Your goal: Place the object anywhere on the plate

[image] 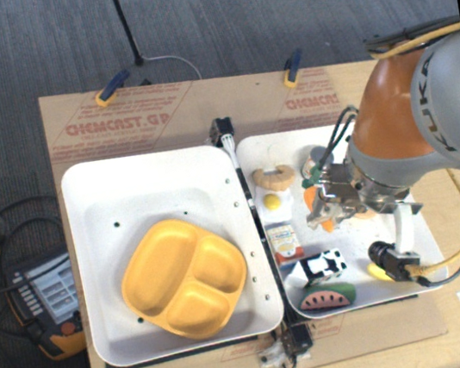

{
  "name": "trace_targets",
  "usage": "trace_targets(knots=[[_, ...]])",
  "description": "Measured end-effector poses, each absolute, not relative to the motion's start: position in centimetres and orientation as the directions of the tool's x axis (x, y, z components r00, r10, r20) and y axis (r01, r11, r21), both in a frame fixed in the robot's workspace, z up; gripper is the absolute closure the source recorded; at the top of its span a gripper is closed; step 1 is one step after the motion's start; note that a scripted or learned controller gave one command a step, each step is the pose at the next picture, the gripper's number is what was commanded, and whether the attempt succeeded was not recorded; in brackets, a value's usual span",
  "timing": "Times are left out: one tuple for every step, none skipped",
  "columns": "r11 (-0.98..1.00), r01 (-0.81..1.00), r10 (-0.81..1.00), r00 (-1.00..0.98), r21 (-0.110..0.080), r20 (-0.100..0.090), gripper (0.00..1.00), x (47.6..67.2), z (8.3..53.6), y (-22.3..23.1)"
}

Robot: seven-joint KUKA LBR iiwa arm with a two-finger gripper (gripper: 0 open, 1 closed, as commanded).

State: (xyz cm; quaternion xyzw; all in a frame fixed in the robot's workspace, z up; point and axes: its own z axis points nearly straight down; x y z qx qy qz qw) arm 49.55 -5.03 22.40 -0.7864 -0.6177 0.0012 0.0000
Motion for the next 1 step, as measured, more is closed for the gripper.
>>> trace_targets(knots=[[-0.237,0.971,0.971,0.237,-0.001,-0.002,0.0,49.55,22.4,-5.04]])
